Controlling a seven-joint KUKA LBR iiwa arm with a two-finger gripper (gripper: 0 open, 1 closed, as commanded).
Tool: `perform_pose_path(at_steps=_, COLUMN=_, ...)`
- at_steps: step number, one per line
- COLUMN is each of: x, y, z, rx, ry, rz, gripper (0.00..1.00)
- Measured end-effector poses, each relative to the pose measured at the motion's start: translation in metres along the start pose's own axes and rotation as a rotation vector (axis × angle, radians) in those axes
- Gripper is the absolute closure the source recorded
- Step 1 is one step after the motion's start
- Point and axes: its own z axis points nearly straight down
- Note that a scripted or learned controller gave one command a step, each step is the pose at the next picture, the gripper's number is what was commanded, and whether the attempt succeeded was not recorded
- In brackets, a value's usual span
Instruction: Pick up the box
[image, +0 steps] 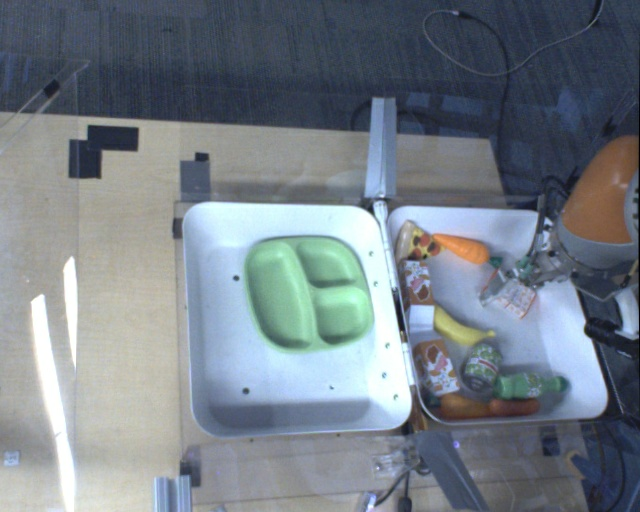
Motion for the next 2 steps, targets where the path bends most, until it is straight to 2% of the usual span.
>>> perform_pose_path(at_steps=1, x=0.000, y=0.003, z=-0.012, rx=-0.007, ry=-0.002, rz=0.001, gripper=1.00)
perform_pose_path(at_steps=2, x=0.058, y=0.044, z=-0.132, rx=0.002, ry=0.001, rz=0.102, gripper=1.00)
